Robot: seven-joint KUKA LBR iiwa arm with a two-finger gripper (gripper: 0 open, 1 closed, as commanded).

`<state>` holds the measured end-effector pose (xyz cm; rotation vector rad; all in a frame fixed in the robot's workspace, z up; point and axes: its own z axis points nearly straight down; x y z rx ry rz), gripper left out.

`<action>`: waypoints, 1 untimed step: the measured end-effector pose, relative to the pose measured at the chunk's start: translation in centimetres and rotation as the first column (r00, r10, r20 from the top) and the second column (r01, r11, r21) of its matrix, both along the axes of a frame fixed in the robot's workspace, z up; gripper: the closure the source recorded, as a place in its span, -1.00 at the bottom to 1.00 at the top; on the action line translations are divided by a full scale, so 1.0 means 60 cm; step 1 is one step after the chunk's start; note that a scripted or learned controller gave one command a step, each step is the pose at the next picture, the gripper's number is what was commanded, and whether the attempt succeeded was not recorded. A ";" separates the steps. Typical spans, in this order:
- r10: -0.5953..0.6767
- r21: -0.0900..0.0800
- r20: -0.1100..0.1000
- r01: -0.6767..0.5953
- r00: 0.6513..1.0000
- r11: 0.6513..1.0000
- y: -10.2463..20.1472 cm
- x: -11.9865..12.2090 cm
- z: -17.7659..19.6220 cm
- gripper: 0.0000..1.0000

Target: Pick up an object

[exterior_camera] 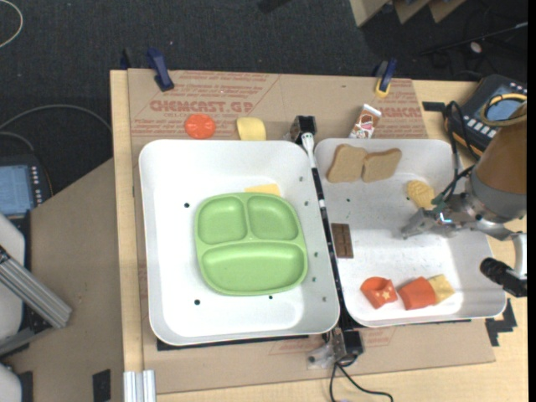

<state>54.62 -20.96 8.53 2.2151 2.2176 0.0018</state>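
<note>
Gripper [416,224] at the end of the grey arm [502,182], which enters from the right with its orange band above the wrist and slopes down over the right bin [381,316]; we see its two thin metal fingers [410,229] pointing left, low above the bin floor, but we cannot tell whether they are parted or closed, and nothing shows between them. We order what remains by size. Left bin [167,182]: white, holding a green three-compartment tray [249,244] with a pale yellow piece [263,189] at its upper rim. Right bin, far wall: two brown bread-like slices [363,164] side by side. Front wall: an orange block [416,293] between a red piece [378,291] and a yellow chunk [440,287], the chunk touching it. Near the fingers, up and to the right: a small yellow ridged object [420,193]. We also note a dark brown tag [341,241] by the bins' shared edge.
</note>
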 end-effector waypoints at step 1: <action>0.004 0.016 -0.009 -0.004 1.000 1.000 -0.014 0.095 -0.002 -1.00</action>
